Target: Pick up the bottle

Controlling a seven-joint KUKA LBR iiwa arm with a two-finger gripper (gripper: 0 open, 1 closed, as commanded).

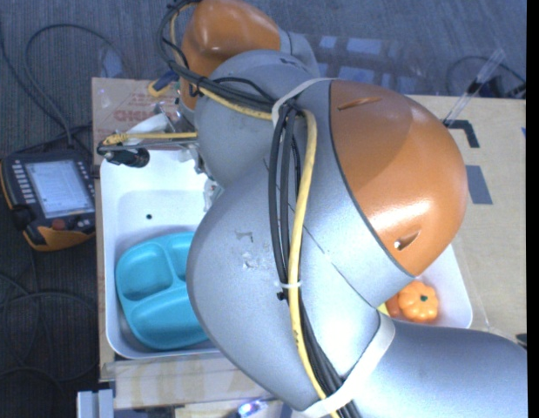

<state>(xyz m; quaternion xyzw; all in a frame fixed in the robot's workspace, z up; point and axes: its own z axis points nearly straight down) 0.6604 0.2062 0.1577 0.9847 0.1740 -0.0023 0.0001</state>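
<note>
The grey robot arm (278,320) with its broad orange band (400,172) rises closest to the lens and covers most of both bins; a bundle of black and yellow cables (291,233) runs down its body, tied with a white strap; a second orange joint cap (225,29) sits at the far end, near the top of the view.

The gripper (187,149) is over the far corner of the shallow white bin on the view's left (109,259), tucked under the wrist; whether it is spread or pressed together cannot be told, and nothing can be seen in its grasp. Where the bottle lies cannot be told either, since the arm hides much of both bin floors.

In the left bin a teal plastic divided tray (156,290) lies flat near the front wall, partly under the arm; in the shallow white bin on the view's right (461,310) a small orange toy pumpkin (415,303) sits close to the rim, just beside the arm.

A brown cardboard sheet with red print (130,103) lies behind the left bin; a grey handheld control pendant with an orange edge (48,194) rests on the dark carpet (43,68) to the left of the bench; the pale bench top (500,155) shows at the right.
</note>
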